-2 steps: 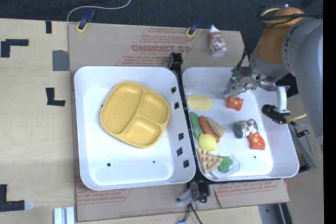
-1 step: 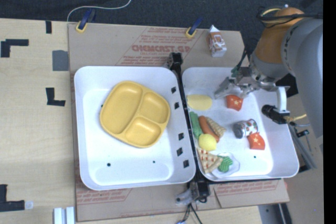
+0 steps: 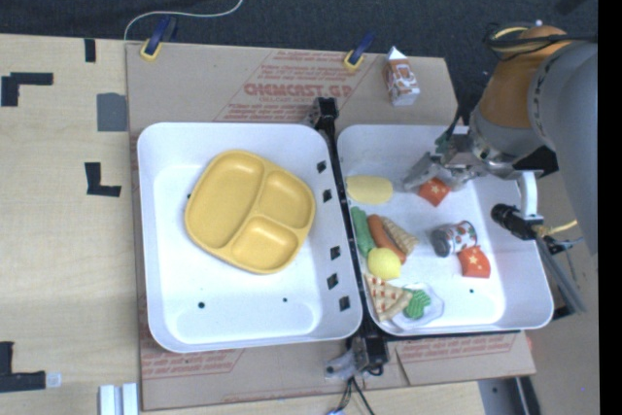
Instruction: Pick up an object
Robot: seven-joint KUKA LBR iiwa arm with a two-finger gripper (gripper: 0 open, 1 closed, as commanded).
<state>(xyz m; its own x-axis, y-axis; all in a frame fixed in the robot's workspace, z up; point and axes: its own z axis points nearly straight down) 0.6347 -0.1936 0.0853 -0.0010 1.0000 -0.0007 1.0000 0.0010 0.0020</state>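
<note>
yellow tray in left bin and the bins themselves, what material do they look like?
Yellow divided tray: looks like moulded plastic, matte to satin; uniform colour, soft rounded compartment ridges, only faint sheen. Left bin and right bin: probably thin white plastic, smooth; rounded corners and lips, mild glare. Could be coated metal; the view leaves that open.

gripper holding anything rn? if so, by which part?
Cannot be told. The gripper sits right at the small red block in the right bin, but the view doesn't show whether the block is between its fingers.

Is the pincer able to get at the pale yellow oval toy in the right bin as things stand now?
Probably yes. The pale yellow oval toy lies apart near the divider, with bare bin floor toward the pincer, which sits over a small red piece.
</note>
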